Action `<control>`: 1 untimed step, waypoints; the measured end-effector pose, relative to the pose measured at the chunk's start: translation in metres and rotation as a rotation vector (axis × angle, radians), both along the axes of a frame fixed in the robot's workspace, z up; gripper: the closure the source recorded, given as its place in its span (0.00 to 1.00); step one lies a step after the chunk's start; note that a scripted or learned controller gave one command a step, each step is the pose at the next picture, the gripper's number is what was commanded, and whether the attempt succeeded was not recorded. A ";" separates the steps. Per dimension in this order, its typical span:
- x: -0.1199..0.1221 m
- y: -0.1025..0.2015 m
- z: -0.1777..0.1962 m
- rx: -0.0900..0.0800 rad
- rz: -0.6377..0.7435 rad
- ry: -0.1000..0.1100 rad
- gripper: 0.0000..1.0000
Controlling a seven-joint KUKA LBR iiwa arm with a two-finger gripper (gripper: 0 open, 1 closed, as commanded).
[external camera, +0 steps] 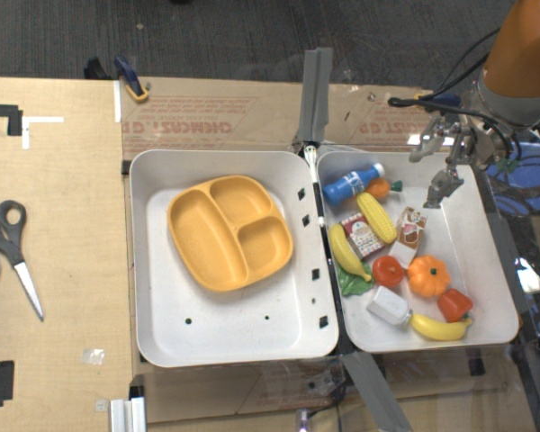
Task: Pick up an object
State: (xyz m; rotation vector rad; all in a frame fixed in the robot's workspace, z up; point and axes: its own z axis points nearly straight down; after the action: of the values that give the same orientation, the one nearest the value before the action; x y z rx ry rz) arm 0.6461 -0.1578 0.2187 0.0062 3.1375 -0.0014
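The right bin (486, 241) holds a pile of toy food. In it are a blue bottle (351, 184), a corn cob (376, 217), a small carton (364, 235), a banana (346, 252), a red tomato (388, 270), an orange pumpkin (428, 275), a red pepper (454, 305), a second banana (439, 328), a white pot (389, 307) and a brown-and-white packet (411, 227). My gripper (435, 167) hangs over the bin's back right part, above and right of the packet. It is open and nothing sits between its fingers.
The left bin (153, 313) carries a yellow divided plate (231, 232). Scissors (13, 250) lie on the wooden bench at far left. A blue clamp (130, 77) sits at the cardboard's back left corner. Cables trail behind the arm (517, 52) at the right.
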 end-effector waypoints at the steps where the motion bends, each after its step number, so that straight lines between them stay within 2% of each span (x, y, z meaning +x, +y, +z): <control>1: -0.017 0.013 -0.103 -0.003 -0.084 -0.023 0.00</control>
State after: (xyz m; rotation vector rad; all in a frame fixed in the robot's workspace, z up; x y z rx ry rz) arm 0.6292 -0.1453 0.1160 0.1362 3.1112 -0.0069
